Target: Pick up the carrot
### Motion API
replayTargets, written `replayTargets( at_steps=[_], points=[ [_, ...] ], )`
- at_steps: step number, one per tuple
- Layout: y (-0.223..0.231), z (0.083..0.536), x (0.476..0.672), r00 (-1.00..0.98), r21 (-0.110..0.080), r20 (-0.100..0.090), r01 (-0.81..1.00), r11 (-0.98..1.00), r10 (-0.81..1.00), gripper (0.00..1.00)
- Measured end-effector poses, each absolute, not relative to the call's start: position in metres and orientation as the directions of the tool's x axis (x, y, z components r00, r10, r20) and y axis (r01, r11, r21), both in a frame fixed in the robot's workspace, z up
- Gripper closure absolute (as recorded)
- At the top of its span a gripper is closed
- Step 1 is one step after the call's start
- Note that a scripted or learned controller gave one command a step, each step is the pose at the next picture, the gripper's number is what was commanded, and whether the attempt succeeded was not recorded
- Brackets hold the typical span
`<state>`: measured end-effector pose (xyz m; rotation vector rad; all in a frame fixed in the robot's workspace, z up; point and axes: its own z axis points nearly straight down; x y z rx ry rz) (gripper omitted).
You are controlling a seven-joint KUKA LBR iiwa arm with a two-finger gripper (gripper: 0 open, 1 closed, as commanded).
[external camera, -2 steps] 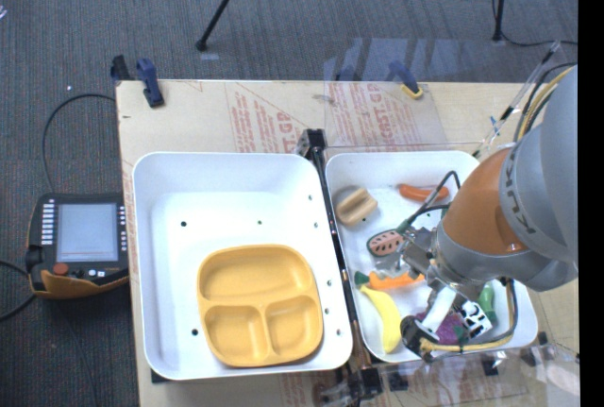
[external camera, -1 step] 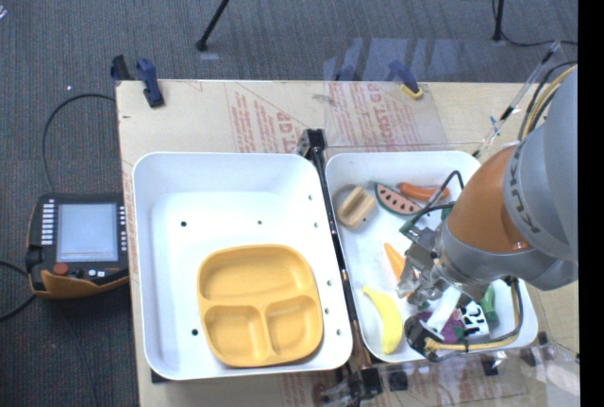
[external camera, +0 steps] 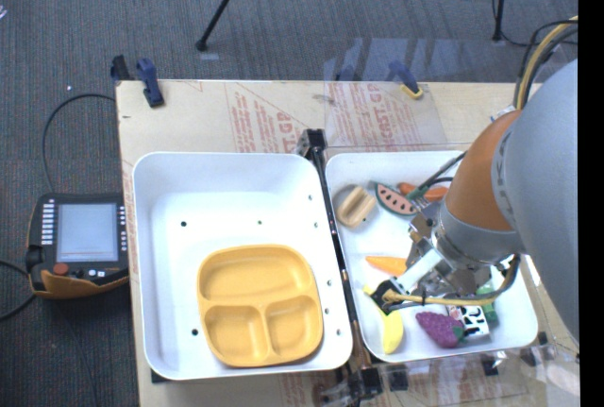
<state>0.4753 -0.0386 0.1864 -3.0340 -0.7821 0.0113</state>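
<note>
Carrot [external camera: 385, 263] lies flat on the floor of the bin [external camera: 344, 287] on the view's right, about midway down its left half, pointing roughly along the bin's width. The end effector [external camera: 427, 259] sits just beside the carrot's right end, low over the bin. The wrist hides its tip, so its opening cannot be determined, and nothing can be confirmed in its grasp.

Recommended procedure for the grasp:
- Centre the end effector over the carrot's thicker middle, not its tapered end, which would probably slip out.
- Align the closing direction across the carrot's short axis.
- Descend vertically until near the bin floor, then close.
- Keep clear of the banana [external camera: 390, 331] near the front wall and the watermelon slice [external camera: 392, 199] towards the back. Both are near but apart from the carrot.
- Lift straight up and verify that the carrot rises before moving sideways.
</note>
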Motion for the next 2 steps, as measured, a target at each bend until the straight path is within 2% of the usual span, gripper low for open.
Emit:
replayTargets(
  at_steps=[1,2],
  points=[
    [-0.039,0.185,0.475,0.874,-0.011,-0.008,0.485,-0.874,0.485,0.0],
    [0.007,0.185,0.475,0.975,-0.008,-0.011,0.22,-0.975,0.22,0.0]
  ],
)
